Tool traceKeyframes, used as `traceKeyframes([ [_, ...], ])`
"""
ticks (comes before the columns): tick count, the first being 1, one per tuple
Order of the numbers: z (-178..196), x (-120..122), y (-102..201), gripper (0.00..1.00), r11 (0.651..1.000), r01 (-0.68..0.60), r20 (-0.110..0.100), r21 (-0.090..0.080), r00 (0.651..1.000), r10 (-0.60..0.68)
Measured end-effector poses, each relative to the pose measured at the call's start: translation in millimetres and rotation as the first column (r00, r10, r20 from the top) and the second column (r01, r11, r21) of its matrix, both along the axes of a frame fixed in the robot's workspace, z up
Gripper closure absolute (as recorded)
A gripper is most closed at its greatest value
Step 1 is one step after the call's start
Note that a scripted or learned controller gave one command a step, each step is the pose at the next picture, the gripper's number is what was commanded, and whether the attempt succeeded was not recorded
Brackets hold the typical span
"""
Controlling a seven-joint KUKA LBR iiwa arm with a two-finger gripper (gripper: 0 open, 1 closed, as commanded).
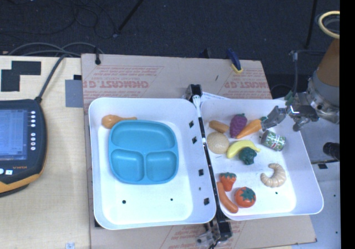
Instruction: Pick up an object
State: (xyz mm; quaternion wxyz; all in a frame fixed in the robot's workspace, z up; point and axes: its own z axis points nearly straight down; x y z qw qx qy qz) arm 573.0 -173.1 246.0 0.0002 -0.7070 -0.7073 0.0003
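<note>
Fingers [275, 115] of the gripper [288, 113] stand spread apart, with nothing between them. The left fingertip hangs just above the green can [273, 141] and close to the carrot [250, 127]; contact cannot be confirmed. Gripper position: over the upper right part of the right bin [308, 187]. This bin also contains purple grapes [238, 125], a banana [242, 147], broccoli [247, 156], a croissant [274, 175] and a tomato [245, 196]. The left bin [100, 187] contains a blue divided tray [143, 151].
</note>
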Motion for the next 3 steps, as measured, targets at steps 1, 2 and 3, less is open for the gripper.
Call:
traceKeyframes([
  [1, -120, -2, 58, 0.0, 1.0, -0.004, -0.013, 0.006, 1.0, 0.004],
  [2, -160, -2, 94, 0.0, 1.0, -0.001, -0.002, 0.0, 1.0, 0.001],
  [3, -148, -2, 92, 1.0, 1.0, 0.005, -0.004, 0.001, 1.0, -0.005],
])
